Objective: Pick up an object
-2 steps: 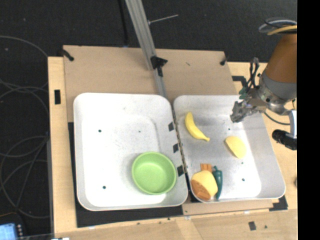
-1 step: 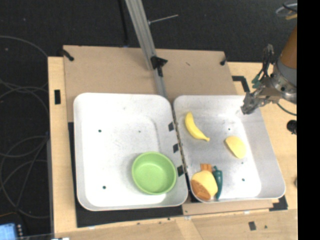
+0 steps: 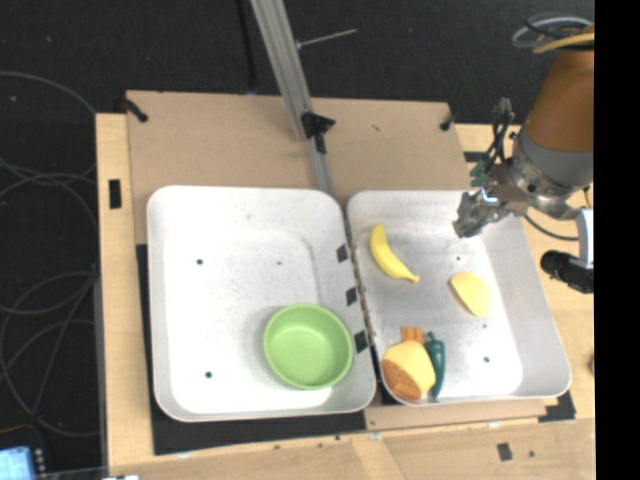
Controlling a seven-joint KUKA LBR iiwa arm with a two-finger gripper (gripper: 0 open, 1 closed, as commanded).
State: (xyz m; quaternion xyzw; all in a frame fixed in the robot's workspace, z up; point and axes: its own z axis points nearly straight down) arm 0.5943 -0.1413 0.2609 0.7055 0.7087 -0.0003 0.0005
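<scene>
Left bin (image 3: 200, 228): green bowl (image 3: 308, 345). Right bin (image 3: 520, 348): banana (image 3: 390, 255), yellow piece (image 3: 472, 294), orange toy (image 3: 411, 367). Tool (image 3: 470, 221) above right bin; grip state unclear.

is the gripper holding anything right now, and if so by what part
Nothing is held. The gripper hangs over the right bin's upper right part with no object at its tip; the banana and the yellow piece lie apart from it.
</scene>
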